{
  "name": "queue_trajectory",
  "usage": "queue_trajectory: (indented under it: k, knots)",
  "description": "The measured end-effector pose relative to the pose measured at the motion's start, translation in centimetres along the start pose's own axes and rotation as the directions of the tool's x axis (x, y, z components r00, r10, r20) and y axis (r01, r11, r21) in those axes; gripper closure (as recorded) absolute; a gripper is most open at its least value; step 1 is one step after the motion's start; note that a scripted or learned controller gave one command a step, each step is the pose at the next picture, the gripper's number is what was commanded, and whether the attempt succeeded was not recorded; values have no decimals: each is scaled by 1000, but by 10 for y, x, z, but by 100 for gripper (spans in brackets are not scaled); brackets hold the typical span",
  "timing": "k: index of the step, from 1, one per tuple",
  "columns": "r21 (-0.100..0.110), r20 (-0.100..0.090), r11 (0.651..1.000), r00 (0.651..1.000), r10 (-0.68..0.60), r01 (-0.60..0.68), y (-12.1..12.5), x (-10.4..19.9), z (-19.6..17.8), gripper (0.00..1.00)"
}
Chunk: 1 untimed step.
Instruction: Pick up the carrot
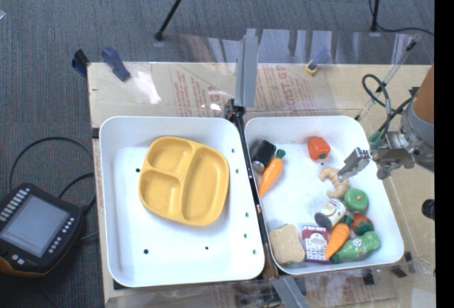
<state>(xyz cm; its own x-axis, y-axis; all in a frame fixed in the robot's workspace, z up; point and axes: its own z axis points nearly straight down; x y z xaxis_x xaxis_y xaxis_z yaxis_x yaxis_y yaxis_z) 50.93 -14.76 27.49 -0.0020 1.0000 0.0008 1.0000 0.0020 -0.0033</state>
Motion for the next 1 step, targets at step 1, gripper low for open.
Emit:
queue_trajectory:
  k: [1]
  knots:
    - [3, -2, 1000, 1000, 1, -1, 0, 0, -8, 100]
